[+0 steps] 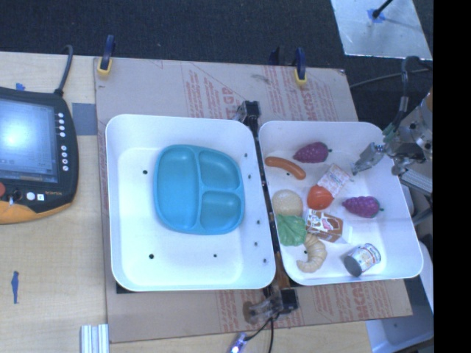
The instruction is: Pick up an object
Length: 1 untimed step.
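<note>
The right bin [403, 197] holds several toy foods: a sausage [285, 167], a purple grape bunch [312, 152], a second grape bunch [362, 207], a red tomato [319, 197], a pale sachet [335, 176], a beige bun [287, 201], a green leaf [291, 229], a brown snack pack [326, 225], a croissant [314, 256] and a small can [362, 259]. My gripper [383, 165] hangs over the bin's upper right corner. It stands open, with bare white bin floor between its fingers. It is to the right of the sachet and above the second grape bunch.
The left bin [132, 219] holds a blue divided plate [199, 190]. A teach pendant [33, 153] lies on the bench at the far left. Clamps [299, 57] hold the cardboard under the bins.
</note>
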Each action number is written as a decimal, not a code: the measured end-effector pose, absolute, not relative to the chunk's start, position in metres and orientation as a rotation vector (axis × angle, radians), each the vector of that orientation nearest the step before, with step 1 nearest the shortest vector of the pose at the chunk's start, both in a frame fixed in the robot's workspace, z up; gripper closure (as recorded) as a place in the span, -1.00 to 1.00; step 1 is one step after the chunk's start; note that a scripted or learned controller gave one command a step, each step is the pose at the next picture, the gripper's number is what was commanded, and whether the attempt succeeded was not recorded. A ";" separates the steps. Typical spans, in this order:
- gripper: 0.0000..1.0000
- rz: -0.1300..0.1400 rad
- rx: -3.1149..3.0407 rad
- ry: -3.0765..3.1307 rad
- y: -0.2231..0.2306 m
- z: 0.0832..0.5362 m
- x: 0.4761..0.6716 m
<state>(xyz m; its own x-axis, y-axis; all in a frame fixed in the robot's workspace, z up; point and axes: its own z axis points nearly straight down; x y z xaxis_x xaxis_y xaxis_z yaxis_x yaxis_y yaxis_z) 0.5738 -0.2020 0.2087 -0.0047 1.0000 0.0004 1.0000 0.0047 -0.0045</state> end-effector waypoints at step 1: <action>-1.00 0.006 -2.211 -2.226 -0.152 0.126 0.542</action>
